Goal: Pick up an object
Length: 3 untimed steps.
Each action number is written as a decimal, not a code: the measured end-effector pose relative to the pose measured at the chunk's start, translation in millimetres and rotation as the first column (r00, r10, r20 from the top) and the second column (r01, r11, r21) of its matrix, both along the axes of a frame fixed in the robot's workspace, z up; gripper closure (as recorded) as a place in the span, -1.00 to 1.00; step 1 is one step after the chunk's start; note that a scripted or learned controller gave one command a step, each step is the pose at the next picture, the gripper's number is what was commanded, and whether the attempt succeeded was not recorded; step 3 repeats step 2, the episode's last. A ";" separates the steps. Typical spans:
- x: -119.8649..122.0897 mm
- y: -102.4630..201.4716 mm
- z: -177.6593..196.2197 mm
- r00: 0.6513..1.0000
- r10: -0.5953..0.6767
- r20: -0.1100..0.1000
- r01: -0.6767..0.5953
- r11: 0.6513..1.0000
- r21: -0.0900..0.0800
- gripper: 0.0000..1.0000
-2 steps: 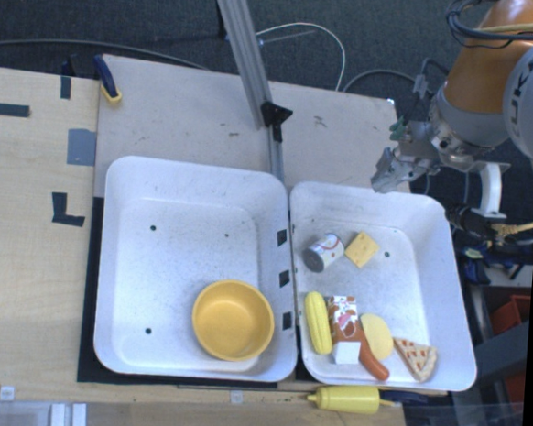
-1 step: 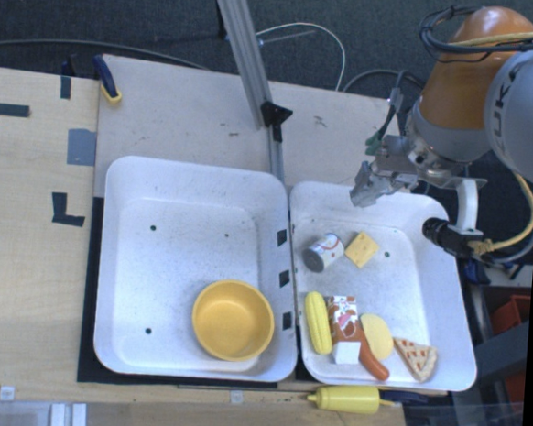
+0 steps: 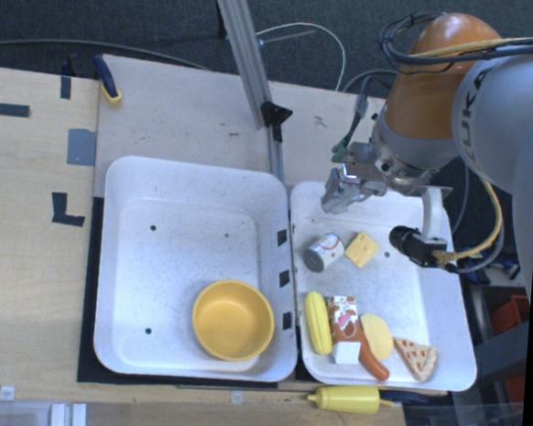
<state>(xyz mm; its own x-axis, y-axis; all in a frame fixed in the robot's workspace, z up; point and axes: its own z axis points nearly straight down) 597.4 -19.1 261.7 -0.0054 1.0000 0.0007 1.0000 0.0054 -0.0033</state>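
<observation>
While the arm hangs over the right bin (image 3: 444,295), the scene reads:
Can (image 3: 323,251): on its side, upper left of that bin.
Cheese wedge (image 3: 362,249): just right of the can.
Gripper (image 3: 339,197): above the can, apart from it; finger spread — cannot tell.
Corn (image 3: 318,323): below the can, possibly touching 1 carton.
Yellow bowl (image 3: 233,320): lower left of the can, in the left bin (image 3: 157,199).

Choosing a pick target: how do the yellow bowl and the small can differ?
The yellow bowl stands upright and open in the left bin; the small can lies tipped on its side in the right bin. The bowl is much larger. The bowl is plain yellow; the can is grey and white with red marking. Both are round.
</observation>
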 end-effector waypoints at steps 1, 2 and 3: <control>-17.3 38.1 -3.5 1.000 -0.003 0.001 0.003 1.000 -0.001 1.00; -39.1 89.2 -4.9 1.000 0.001 0.000 -0.001 1.000 0.000 1.00; -39.1 89.2 -4.9 1.000 0.001 0.000 -0.001 1.000 0.000 1.00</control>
